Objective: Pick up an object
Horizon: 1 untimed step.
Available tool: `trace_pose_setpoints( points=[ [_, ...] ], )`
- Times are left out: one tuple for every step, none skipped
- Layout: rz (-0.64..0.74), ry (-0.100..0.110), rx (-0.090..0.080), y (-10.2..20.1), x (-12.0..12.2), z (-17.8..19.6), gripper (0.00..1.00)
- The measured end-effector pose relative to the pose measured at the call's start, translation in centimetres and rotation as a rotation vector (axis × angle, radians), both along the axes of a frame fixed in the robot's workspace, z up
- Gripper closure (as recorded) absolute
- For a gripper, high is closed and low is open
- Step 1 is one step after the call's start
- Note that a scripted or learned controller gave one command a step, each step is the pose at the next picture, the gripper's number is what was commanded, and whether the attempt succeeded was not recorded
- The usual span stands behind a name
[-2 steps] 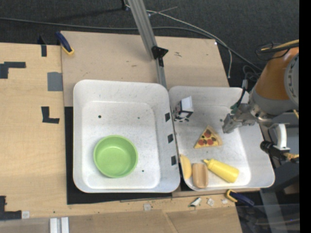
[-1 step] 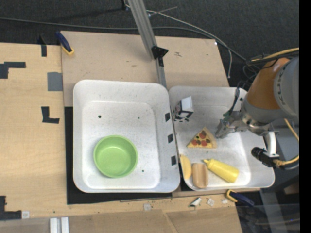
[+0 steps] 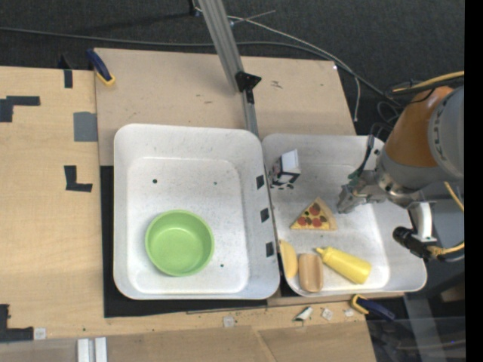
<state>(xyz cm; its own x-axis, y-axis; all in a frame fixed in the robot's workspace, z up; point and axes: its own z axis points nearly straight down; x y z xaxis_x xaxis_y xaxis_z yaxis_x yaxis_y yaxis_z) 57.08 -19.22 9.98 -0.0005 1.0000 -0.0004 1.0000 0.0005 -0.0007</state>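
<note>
Objects to pick: 5 loose things lie in the right bin and 1 in the left; the task names none of them, so any would serve.
Surface: pale wooden bench [image 3: 45,202] carrying 2 shallow white plastic bins side by side.
Left bin: larger-looking white tray [image 3: 189,145], holding 1 round lime-green plastic bowl [image 3: 179,242] toward its near-left corner.
Right bin: white tray [image 3: 332,151], holding the toy foods and the tip of the arm.
Arm: grey KUKA arm with an orange band [image 3: 419,138], reaching in from the right over the right bin.
Pincer: dark 2-finger pincer [image 3: 351,197], low over the right bin's middle, just beside the pizza slice's right corner; I cannot tell whether it stands wide or narrow, and nothing shows between its tips.
Mustard: yellow toy squeeze bottle [image 3: 346,264], lying on its side near the front wall.
Hot dog: tan toy bun with sausage [image 3: 309,271], touching the bottle's nozzle end.
Banana: yellow curved toy fruit [image 3: 288,259], against the left wall, just beside the hot dog.
Pizza: small triangular toy slice with red toppings [image 3: 313,217], lying flat mid-bin.
Block: small white-and-black cube-like piece [image 3: 287,168], near the bin's left wall.
Progress: judged early; every object rests on a bin floor, none lifted. Closing on 1 thing, likely the pizza, and raising it are left.
</note>
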Motion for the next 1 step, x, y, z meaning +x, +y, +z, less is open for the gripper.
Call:
trace_pose_setpoints(
  points=[
    [0.001,-0.004,0.001,0.74,0.73,5.91,1.0]
  ],
)
